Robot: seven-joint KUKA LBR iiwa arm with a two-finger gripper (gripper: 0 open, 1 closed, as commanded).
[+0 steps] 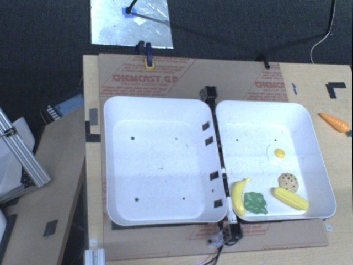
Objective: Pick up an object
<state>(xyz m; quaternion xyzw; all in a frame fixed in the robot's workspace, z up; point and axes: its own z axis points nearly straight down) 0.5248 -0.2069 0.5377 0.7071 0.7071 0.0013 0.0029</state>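
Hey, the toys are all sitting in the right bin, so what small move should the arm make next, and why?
Probably bring the arm in over the right bin and centre above the fried egg. It lies apart from the rest, while the cookie, corn cob, banana and green leaf crowd the near edge, so a grasp there seems least likely to snag neighbours.

A pale wooden worktop [66, 148] covered by a printed cardboard sheet [165, 76], set on dark carpet floor [44, 26]. A shiny foil square [131, 15] lies beyond; an aluminium rail [22, 153] stands at left.
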